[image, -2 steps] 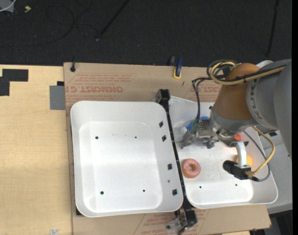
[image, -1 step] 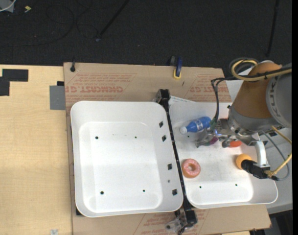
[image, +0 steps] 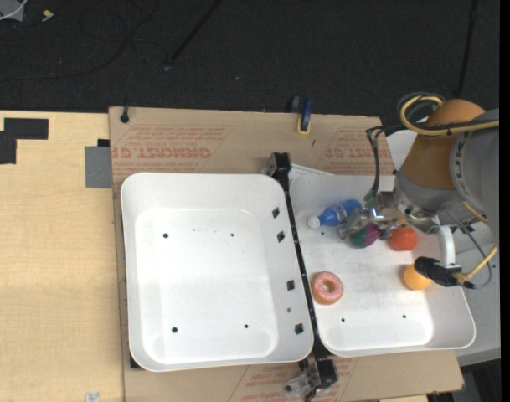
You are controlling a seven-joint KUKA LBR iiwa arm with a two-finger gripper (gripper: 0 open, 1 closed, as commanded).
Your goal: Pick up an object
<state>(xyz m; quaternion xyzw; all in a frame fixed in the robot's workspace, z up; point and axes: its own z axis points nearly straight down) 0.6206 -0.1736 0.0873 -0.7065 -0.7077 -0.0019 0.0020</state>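
Fingers (image: 373, 218) hover beside blue bottle (image: 338, 215) — right bin (image: 388, 333).

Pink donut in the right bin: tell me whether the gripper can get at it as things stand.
Probably yes. The donut lies flat and alone on open floor of the right bin, apart from the bottle and the other toys. The gripper sits in the same bin, with nothing between them.

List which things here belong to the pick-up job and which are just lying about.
Job: gripper; blue bottle; purple and green toy; red ball; pink doughnut; orange ball; right bin.

Lying about: left bin; blue clamp; cardboard sheet.
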